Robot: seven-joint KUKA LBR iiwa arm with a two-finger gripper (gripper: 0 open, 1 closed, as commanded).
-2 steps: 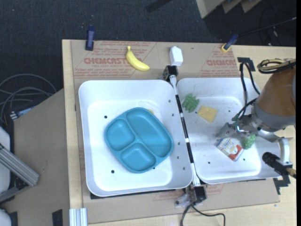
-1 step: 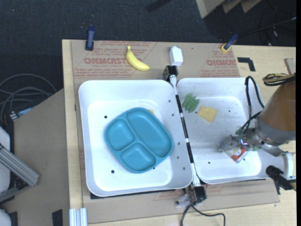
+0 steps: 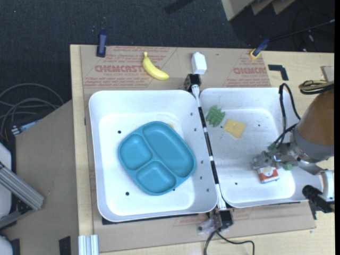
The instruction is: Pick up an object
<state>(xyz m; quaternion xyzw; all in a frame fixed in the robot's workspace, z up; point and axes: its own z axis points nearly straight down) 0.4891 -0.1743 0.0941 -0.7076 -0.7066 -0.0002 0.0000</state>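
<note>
Hovering low in the right bin, my gripper sits just over the small red-and-white packet, apparently to grasp it, but I cannot tell my fingers' state.

Arm in from the right, orange band above wrist, bent down; tool low, pointing left, finger state unclear.

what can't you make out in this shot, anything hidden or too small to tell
- Gripper: in the camera view its fingers are blurred, so open or shut is unclear.
- Small red and white object: partly covered by the gripper; whether it is gripped or just lying in the right bin cannot be told.
- Arm: cut off by the right edge.
- Yellow item: mostly hidden behind the blue divided plate.
</note>
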